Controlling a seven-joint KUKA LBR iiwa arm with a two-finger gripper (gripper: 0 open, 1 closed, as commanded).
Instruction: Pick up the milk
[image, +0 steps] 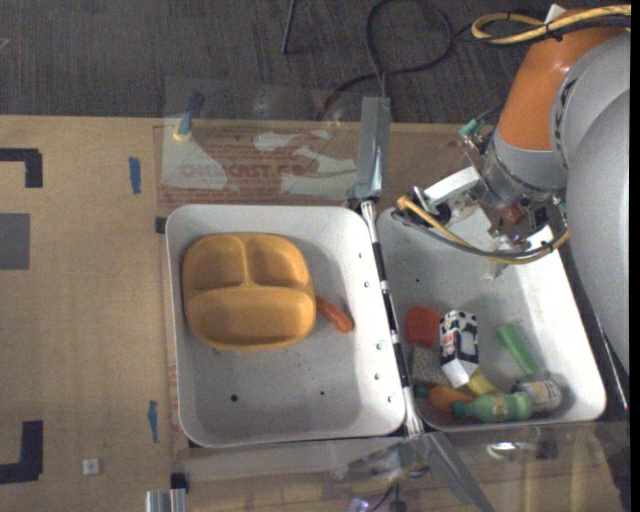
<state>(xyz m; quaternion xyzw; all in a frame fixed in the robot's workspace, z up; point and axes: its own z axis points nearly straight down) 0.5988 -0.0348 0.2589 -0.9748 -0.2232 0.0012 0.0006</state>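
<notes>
Milk carton (459, 340) lies in the right bin (560, 310), beside a red item (423, 325) and apart from the green one (517, 347). Gripper (512, 222) hovers above the bin's far end; its opening cannot be told. Step judged: approach. Next move calls for lowering over the carton.

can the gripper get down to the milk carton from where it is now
Probably yes. The milk carton lies in the right bin with its top face uncovered, and the gripper hangs over the same bin's far end. The red item and yellow piece crowd its sides, so finger room looks tight.
</notes>
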